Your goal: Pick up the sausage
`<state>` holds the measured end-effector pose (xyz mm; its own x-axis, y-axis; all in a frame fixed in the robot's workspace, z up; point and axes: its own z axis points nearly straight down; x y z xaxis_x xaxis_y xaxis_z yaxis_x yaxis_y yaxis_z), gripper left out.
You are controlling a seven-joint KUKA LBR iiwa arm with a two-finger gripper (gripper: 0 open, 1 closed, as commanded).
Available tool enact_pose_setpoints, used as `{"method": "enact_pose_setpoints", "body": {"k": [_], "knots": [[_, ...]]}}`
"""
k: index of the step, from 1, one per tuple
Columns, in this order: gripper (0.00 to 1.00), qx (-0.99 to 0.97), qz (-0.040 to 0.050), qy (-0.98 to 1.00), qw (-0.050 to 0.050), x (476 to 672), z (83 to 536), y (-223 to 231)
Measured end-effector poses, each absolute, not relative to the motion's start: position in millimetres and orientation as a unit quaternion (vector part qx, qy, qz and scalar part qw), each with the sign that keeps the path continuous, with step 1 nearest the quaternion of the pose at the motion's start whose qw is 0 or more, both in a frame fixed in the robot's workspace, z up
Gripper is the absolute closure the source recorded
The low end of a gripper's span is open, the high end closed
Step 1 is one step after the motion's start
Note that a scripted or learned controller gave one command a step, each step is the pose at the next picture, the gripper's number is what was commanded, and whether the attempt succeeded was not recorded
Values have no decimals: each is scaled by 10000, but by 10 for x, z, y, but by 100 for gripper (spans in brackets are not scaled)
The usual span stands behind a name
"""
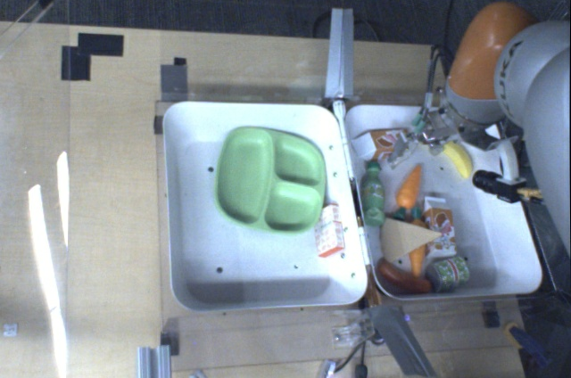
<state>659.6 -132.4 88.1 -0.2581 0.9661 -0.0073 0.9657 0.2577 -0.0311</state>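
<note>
Dark red, the sausage (403, 280) lies along the near edge of the right bin (526, 274) — long axis roughly crosswise — well apart from my end effector (426, 132), which hovers at the bin's far side, grip unreadable from here.

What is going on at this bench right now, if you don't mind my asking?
A grey robot arm reaches in from the right, and its tool hangs over the far end of the right bin. That bin holds a jumble of toy food. The sausage it is meant to pick up lies at the bin's near edge, apart from the tool. The left bin holds a green tray and a small packet.
</note>
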Motion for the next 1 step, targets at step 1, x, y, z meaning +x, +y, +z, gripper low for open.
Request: {"method": "enact_pose_setpoints", "body": {"k": [1], "knots": [[100,-6079,129,-7938,147,6590,986,-1278]]}}
